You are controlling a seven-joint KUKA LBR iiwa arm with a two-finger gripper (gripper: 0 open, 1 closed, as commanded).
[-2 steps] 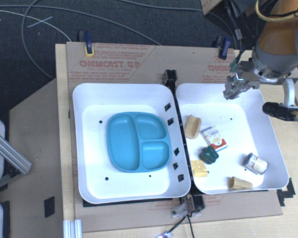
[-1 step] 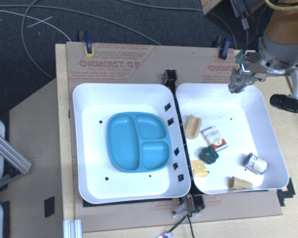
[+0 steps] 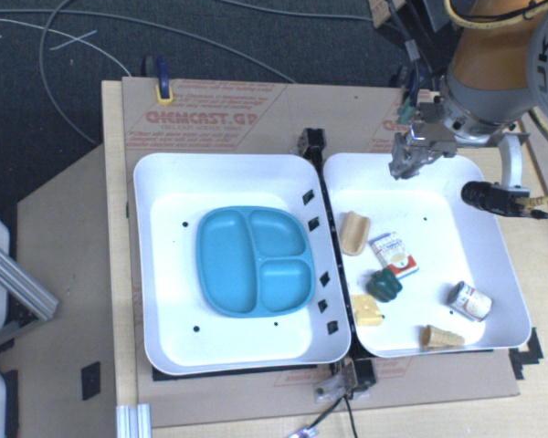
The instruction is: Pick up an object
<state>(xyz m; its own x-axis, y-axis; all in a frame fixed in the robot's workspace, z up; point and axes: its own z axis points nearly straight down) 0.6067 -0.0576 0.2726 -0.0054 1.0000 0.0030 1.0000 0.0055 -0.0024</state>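
Operator: Nearest the camera, at 6 o'clock of the right bin [image 3: 502,245], I read a tan wedge-shaped piece [image 3: 441,338] lying against the front wall. A small silver can [image 3: 470,300] lies on its side at about 4 o'clock of the same bin.

Supervisor: Report the remaining contents.

Operator: A dark green object [image 3: 384,286] sits near the bin centre, touching the lower corner of a red-and-white packet [image 3: 394,253]. A pale yellow piece [image 3: 366,310] lies just beside the green object, toward 7 o'clock. A beige object [image 3: 353,233] lies at 9 o'clock, close to the divider. The left bin [image 3: 160,245] carries a blue compartment tray [image 3: 255,260] at its centre.

Supervisor: Pincer status?

Operator: I see the pincer [image 3: 413,161] at 12 o'clock of the right bin, over the rear wall, well apart from every object. I see nothing between its fingers. I cannot tell whether they are spread or closed; they are too small and dark to resolve.

Supervisor: Worktop?

Operator: Both bins rest on a cardboard sheet [image 3: 210,108] covering the worktop.
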